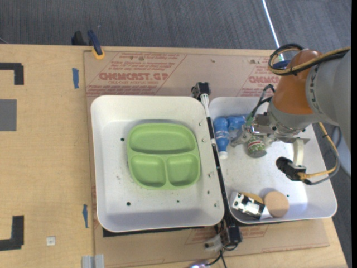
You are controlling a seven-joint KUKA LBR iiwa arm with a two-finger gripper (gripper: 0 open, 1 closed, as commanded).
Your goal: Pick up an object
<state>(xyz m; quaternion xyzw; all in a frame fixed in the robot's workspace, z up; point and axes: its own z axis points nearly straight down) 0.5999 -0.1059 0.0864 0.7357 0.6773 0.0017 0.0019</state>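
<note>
The arm (312,88) reaches in from the right over the right bin (312,205), with the claw (255,141) low near that bin's upper left part, just beside a blue bottle (226,128) that lies against the bin's left wall. From this slanted view I cannot tell whether the claw is apart or together, nor whether anything sits in it; a small round thing with red and green marks shows right at its tip, but it may be part of the tool or an item under it. The other candidates lie well apart from the claw, along the near edge of the same bin: a tan ball (275,203) and, touching or just beside it, a black-and-white block (247,204). The left bin (111,194) carries a green tray (164,155) with three compartments, which is out of play for now. The main risk, as I judge it, is a grasp that closes on nothing or only clips the bottle: it lies tight to the wall and beside the divider between the bins, so one side of the claw may land on the rim or wall and push the bottle away instead of pinching it. A rounded bottle could also roll or squirt out under pressure. The loose cable (312,175) hanging by the wrist could drag across the bin. On the tabletop (44,149) nothing else looks threatened.
</note>
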